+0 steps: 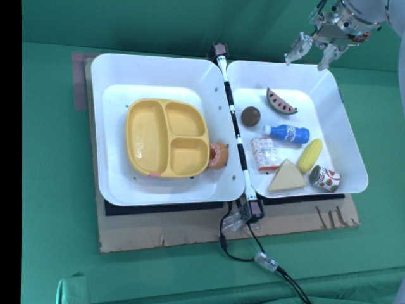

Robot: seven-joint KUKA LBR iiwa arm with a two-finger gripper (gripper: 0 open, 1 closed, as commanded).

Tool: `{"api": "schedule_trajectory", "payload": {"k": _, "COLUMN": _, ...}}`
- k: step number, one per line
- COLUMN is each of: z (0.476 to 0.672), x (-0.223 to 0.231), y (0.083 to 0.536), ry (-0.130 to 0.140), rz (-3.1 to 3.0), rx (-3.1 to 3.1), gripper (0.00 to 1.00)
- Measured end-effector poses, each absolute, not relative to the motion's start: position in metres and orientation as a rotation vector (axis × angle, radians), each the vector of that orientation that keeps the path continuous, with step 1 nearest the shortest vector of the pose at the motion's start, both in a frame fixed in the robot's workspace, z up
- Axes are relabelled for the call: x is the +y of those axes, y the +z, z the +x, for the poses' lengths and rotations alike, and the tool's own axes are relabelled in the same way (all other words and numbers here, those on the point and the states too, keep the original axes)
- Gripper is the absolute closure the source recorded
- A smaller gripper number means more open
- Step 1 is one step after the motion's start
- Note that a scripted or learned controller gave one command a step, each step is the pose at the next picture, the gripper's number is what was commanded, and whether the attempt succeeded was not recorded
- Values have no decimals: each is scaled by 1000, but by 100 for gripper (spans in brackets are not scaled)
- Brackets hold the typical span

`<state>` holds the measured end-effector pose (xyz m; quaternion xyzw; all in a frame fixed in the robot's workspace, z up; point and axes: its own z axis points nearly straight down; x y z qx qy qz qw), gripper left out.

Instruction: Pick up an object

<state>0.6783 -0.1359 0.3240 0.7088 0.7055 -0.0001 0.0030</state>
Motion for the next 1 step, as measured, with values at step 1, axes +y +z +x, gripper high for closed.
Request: {"api": "schedule_trajectory", "payload": {"k": 1, "z": 629, "x": -141, "y": 329, "ry": 2, "rz": 2223, "rx": 2211, "gripper": 0}}
